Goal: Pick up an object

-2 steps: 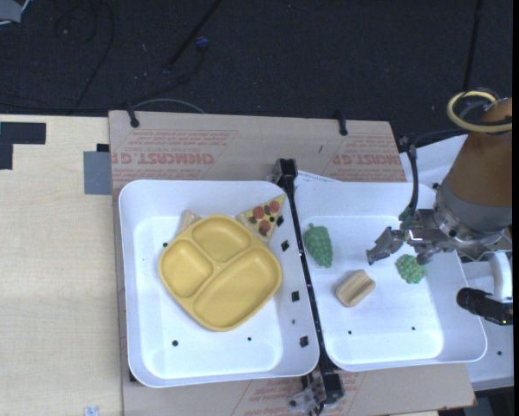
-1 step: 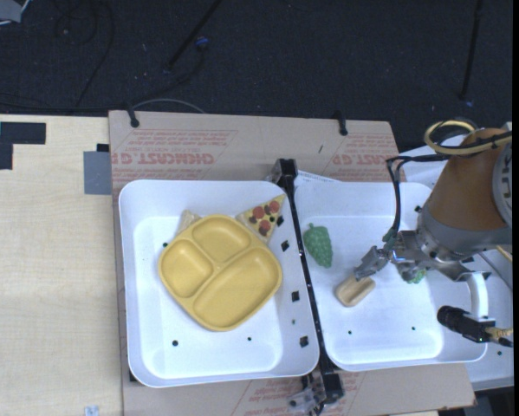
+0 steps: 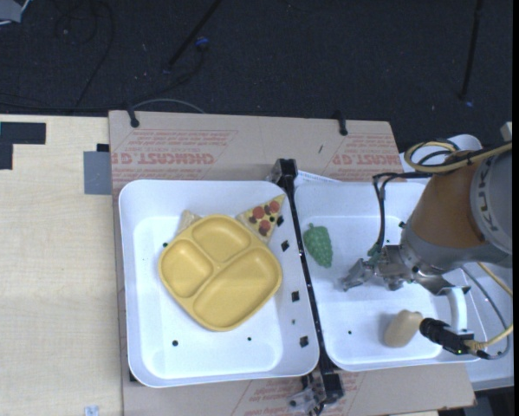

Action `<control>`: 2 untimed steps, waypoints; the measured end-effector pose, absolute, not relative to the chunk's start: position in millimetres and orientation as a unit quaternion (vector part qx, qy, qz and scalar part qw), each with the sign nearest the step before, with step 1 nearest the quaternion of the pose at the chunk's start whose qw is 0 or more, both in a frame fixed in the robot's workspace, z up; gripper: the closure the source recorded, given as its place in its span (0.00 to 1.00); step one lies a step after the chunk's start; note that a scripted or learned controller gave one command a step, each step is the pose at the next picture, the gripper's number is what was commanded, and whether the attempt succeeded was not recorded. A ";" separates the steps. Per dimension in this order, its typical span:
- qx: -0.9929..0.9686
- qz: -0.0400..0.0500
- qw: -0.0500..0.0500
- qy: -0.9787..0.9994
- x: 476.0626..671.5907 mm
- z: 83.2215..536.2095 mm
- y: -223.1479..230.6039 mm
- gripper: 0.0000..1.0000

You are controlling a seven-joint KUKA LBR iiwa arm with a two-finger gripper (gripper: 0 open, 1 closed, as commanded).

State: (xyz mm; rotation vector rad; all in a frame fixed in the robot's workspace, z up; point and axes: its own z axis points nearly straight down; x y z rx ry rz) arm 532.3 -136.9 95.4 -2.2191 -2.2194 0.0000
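Note:
In the right bin (image 3: 346,199), a small green leafy object (image 3: 318,243) lies near the left wall. A beige rounded lump (image 3: 401,328) rests near the bin's front right corner. My gripper (image 3: 356,277) is low over the middle of the right bin, pointing left, to the right of and a little nearer than the green object and apart from it. The beige lump is below and to the right of the gripper. I see nothing held in it.
The left bin (image 3: 146,232) holds a yellow divided plate (image 3: 222,271) and a toy pizza slice (image 3: 264,216) at its back right corner. A black divider (image 3: 301,276) runs between the bins. The arm (image 3: 454,215) and its cables cover the right bin's right side.

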 end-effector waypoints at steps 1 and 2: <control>-0.709 0.001 0.003 -0.705 531.1 106.1 -138.4 1.00; -0.709 0.000 -0.001 -0.706 531.7 160.4 -149.8 1.00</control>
